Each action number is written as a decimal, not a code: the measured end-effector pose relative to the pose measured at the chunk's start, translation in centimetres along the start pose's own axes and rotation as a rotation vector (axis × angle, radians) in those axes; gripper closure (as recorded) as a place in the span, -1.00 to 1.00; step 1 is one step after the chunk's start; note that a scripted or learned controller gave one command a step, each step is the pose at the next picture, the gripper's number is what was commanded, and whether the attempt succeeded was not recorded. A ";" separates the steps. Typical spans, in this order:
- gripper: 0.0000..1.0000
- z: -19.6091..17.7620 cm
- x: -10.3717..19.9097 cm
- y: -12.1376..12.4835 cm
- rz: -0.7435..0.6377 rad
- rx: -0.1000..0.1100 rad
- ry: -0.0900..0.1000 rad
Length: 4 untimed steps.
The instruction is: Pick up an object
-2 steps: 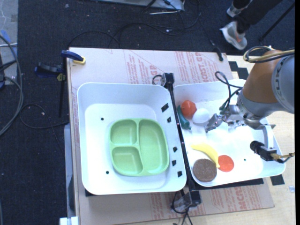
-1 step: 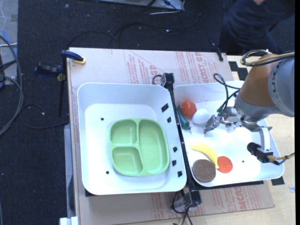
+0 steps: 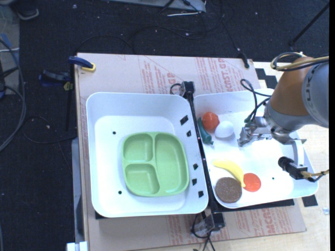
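In the right bin (image 3: 261, 95), the banana (image 3: 231, 170) lies diagonally; the tool's (image 3: 245, 139) opening cannot be told.

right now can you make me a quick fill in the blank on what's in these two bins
1. The green divided tray lies in the ____ bin.
2. The banana is coloured ____.
3. The brown disc lies beside the ____.
4. The end effector hangs over the ____ bin.

Missing words: left; yellow; banana; right
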<state>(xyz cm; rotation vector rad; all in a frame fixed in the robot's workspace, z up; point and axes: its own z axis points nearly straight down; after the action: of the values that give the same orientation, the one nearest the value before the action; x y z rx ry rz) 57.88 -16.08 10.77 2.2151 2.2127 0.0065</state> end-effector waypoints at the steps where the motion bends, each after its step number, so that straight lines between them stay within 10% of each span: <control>1: 1.00 -4.5 0.5 -0.3 -0.002 0.007 0.004; 3: 1.00 -13.0 0.9 0.0 -0.002 0.009 0.004; 4: 1.00 -12.9 5.8 1.6 -0.006 0.010 0.006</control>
<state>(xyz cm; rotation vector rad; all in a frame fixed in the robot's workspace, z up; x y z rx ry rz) 59.36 -10.25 23.70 2.2169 2.2270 0.0013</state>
